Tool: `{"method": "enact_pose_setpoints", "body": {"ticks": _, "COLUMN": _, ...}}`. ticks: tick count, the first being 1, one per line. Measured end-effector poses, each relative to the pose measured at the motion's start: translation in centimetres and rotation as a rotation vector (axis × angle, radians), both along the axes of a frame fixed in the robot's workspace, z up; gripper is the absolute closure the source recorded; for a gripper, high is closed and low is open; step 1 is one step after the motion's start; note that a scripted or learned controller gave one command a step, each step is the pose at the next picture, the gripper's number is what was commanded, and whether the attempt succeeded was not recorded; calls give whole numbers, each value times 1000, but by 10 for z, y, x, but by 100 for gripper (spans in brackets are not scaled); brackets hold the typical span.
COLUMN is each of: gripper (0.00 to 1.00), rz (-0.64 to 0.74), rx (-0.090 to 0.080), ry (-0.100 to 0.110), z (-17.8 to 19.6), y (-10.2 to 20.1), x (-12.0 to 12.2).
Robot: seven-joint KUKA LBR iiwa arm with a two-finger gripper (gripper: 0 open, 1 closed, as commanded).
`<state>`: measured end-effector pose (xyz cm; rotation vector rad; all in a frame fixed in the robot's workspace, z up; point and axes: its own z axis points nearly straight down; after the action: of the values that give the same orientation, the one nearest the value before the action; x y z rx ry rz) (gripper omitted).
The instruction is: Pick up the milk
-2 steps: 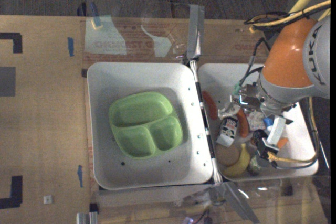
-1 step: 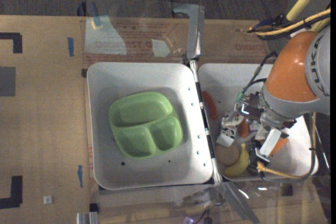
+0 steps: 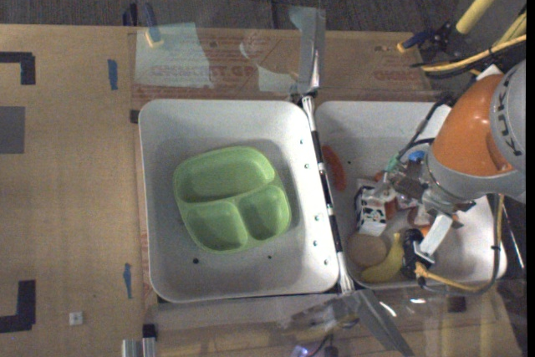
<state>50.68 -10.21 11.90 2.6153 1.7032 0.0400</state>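
The gripper (image 3: 408,198) is hanging low over the right bin (image 3: 359,125), at the end of the grey arm (image 3: 481,150) with its orange band, which is reaching in from the right side of the picture. Its tip is sitting among a tangle of cables and small parts, and whether it is open, closed or gripping anything cannot be told from this angle.

Reading from the left: bare tan bench (image 3: 67,180) with a few black marks and strips of blue tape is taking up the left part of the scene. Next, the left bin (image 3: 159,130) is holding a green divided plate (image 3: 232,198), lying flat near its middle, with one long compartment at the back and two smaller ones in front.

Past the shared wall between the bins, the right bin is holding a small cluster of things in its near half. A slim red item (image 3: 336,168) is lying close to the dividing wall. The milk (image 3: 371,208), a small white carton with dark patches, is standing just to the left of the gripper, very near it; whether the two are touching is unclear. In front of the milk, a round brown object (image 3: 368,250) is resting on the bin floor, and a yellow banana (image 3: 386,265) is curving just beside it, below the gripper.
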Motion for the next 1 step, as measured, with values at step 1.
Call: {"method": "enact_pose_setpoints", "body": {"ticks": 1, "gripper": 0, "rz": 154, "rx": -10, "ry": -20, "z": -10, "y": 0, "x": 18}}
